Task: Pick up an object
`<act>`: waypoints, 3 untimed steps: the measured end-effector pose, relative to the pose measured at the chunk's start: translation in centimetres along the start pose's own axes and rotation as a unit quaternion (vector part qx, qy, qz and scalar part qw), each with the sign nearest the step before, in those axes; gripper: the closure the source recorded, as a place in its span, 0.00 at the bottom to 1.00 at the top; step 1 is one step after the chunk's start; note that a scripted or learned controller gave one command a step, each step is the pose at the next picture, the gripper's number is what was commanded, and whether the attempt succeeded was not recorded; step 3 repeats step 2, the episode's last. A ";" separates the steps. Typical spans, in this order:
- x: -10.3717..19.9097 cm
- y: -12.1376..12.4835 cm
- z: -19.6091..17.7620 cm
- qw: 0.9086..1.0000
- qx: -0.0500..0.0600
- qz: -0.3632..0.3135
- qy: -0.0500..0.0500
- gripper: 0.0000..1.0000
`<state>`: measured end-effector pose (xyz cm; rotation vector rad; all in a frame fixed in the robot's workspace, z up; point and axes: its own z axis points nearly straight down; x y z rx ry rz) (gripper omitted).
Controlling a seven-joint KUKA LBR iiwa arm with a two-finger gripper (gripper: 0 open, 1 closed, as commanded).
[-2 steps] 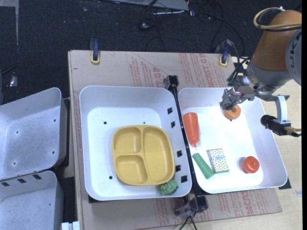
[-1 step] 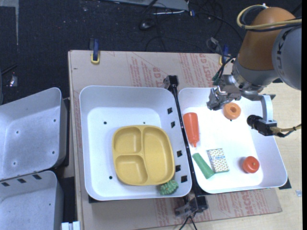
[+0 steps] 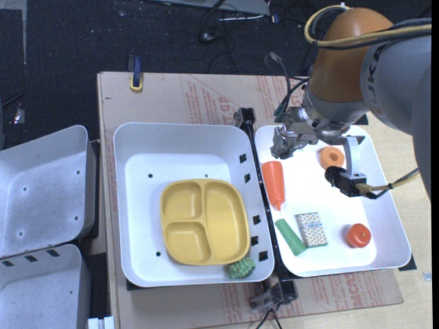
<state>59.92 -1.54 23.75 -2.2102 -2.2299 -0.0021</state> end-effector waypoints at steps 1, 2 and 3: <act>5.2 -1.3 1.2 1.000 0.001 0.001 0.000 1.00; 11.1 -2.8 1.8 1.000 0.001 0.000 0.000 1.00; 11.1 -2.8 1.8 1.000 0.001 0.000 0.000 1.00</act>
